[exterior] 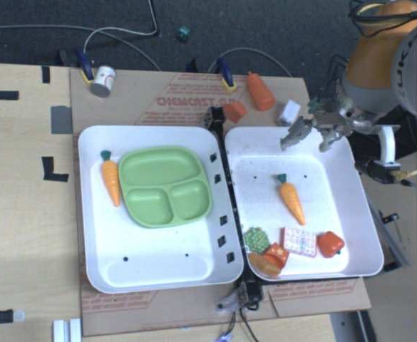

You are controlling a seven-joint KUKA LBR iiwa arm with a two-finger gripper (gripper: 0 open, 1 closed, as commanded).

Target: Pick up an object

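Over the right bin's (pixel 361 212) back edge: gripper (pixel 309 138), fingers spread wide, nothing between them. Arm (pixel 379 63) comes in from the right, orange band up top.

Right bin contents:
- carrot (pixel 291 198) near the middle, green top toward the back, tip toward the front. Well apart from the gripper, in front of it.
- front edge cluster: green leafy piece (pixel 256 239), brown/orange piece (pixel 267 262) just in front of it and touching, pink-white checkered block (pixel 300 241) beside them, red pepper (pixel 331 244) touching the block's right side.

Left bin (pixel 94 212):
- green plate (pixel 165 186), three compartments, sitting in the back half, slightly rotated.
- second carrot (pixel 110 179) just left of the plate, lying along the bin's left wall, green top toward the back.

Behind the bins on the cardboard (pixel 172 98):
- orange bottle-shaped item (pixel 260 92), tilted
- small orange piece (pixel 234 110) beside it
- small white block (pixel 289 111) just behind the right bin, near the gripper
- white can (pixel 103 80) at the far left corner, on its side
- two blue clamps (pixel 227 77) on the back edge

Cables (pixel 122 33) run across the dark floor behind.
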